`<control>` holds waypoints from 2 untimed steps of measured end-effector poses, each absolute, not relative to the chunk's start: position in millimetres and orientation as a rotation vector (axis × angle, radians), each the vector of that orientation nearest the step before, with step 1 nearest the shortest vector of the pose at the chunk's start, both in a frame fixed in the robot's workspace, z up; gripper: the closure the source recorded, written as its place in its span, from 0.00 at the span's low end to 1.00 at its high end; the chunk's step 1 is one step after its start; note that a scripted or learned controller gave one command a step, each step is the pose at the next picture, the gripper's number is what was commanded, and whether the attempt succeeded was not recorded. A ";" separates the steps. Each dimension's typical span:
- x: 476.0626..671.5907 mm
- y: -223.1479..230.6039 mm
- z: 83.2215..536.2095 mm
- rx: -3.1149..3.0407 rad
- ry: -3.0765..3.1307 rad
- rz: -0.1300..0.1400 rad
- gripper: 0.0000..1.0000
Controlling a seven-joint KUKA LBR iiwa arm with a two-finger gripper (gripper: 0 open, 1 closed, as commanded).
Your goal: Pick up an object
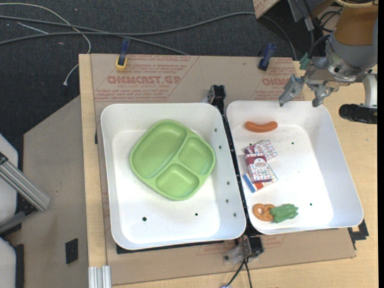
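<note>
My gripper (303, 95) hangs above the far edge of the right bin (336, 155), its two fingers spread open with nothing between them. In that bin lie an orange sausage (261, 125) near the far left, a red-and-white snack packet (259, 162) with a blue strip in the middle left, and a pretzel (262, 210) beside a green leafy toy (285, 212) at the near edge. The sausage lies left of the gripper and nearer the camera.
The left bin (120, 179) holds a green divided plate (173, 159). Black clamps (216, 95) join the bins in the middle. Blue clips (267, 57) hold the cardboard bench cover at the far edge. The right half of the right bin is bare.
</note>
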State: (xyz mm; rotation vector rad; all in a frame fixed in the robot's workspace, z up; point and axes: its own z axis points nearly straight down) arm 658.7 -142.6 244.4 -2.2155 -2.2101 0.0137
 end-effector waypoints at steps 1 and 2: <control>661.1 -142.3 253.0 -2.221 -2.221 0.001 0.00; 664.6 -138.6 209.7 -2.215 -2.220 0.005 0.00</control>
